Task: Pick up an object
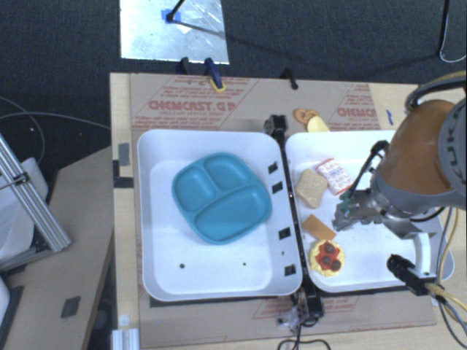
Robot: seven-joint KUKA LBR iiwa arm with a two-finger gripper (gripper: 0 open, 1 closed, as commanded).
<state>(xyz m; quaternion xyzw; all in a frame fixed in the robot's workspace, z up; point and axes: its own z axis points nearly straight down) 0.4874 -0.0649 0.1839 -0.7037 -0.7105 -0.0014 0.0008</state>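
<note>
Left bin (157, 195): shallow, white, holds one item.
Blue plate (221, 197): three compartments, lies flat in the middle of the left bin, touching nothing else.
Right bin (365, 272): shallow, white, just beside the left bin; holds the food items and the arm's working end.
Bread slice (311, 187): pale tan, in the left part of the right bin, toward the far side.
Red-and-white packet (334, 175): just right of the bread slice, touching or nearly touching it.
Orange wedge (318, 227): flat, nearer than the bread slice, by the bin's left wall.
Small pizza (327, 257): round, yellow with red topping, in the near-left corner of the right bin, just beside the orange wedge.
Arm (423, 152): grey with orange band, reaches in from the right over the right bin.
Gripper (349, 214): low over the right bin, just right of the orange wedge and near the packet; nothing visibly between its tips.
Fingers: state cannot be told, the tips are too dark and cluttered.
Yellow item (317, 125): on the cardboard beyond the right bin's far edge.
</note>
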